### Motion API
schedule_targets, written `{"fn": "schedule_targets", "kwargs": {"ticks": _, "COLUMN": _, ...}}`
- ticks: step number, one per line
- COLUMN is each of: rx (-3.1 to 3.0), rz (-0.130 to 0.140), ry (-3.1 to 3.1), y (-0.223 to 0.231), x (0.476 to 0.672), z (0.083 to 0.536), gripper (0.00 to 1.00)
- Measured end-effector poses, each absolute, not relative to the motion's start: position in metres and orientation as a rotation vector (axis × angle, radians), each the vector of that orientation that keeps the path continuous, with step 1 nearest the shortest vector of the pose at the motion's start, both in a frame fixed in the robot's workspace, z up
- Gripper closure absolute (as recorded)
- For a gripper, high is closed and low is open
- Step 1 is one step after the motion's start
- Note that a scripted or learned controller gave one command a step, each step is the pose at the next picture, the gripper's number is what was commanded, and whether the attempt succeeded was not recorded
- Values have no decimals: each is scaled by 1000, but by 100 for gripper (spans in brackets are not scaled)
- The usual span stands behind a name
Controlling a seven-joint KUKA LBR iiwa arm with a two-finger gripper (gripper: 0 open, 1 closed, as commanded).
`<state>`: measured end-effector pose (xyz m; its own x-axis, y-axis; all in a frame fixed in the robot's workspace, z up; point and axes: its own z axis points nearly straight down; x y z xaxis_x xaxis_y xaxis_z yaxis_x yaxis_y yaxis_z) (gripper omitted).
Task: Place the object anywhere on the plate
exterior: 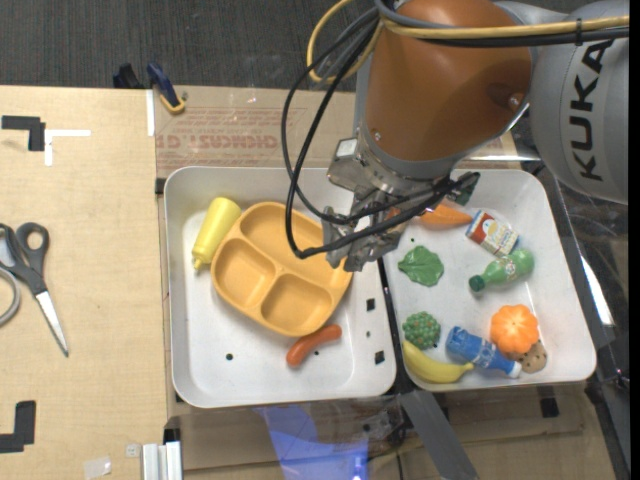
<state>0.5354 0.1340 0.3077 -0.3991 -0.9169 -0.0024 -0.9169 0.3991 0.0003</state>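
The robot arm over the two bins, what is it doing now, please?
The arm reaches in from the right and hangs low where the two bins meet, at the right edge of the yellow plate in the left bin. A yellow bottle and a sausage lie beside the plate. Toy foods, among them a banana, lie in the right bin.

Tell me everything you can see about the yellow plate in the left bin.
The plate is a yellow-orange divided dish, plastic by its look, with three compartments and rounded corners. It lies flat and turned at an angle in the left bin. A yellow bottle rests against its upper left edge, and a sausage lies just off its lower edge. Its right corner is hidden under the gripper.
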Motion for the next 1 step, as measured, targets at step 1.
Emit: {"fn": "schedule_targets", "kwargs": {"ticks": 1, "rx": -1931, "rz": 2, "ry": 2472, "y": 172, "x": 601, "z": 259, "gripper": 100}}
